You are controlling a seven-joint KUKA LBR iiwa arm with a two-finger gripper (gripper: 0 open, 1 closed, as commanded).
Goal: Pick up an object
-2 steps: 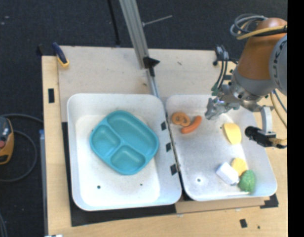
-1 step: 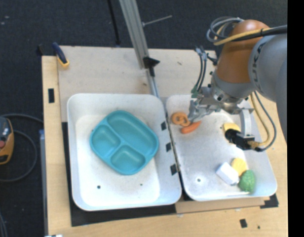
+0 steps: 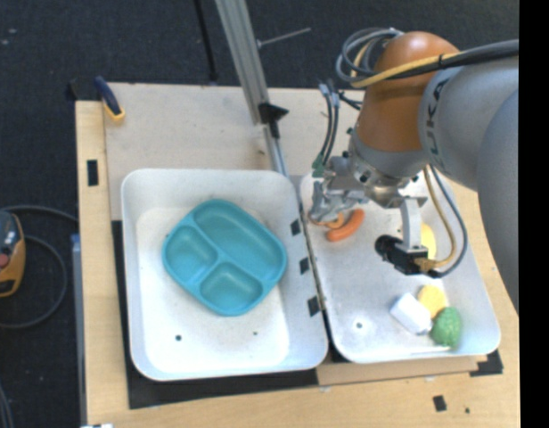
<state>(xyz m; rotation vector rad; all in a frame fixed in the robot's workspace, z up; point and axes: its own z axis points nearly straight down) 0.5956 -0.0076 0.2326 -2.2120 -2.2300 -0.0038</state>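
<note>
Orange obj point(image 3: 346, 228) in R bin point(image 3: 368, 285) near its L wall, just below gripper point(image 3: 331, 210) (grip state: can't tell); prob. light, smooth, curved, so take across narrow middle.

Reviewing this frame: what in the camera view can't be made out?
The orange object: camera view, the tool covers its upper end, so its full shape is unclear.
The right bin: its far end is hidden under the arm.
The green lumpy object: too blurred to identify.
The dark speck in the left bin: too small to name.
</note>
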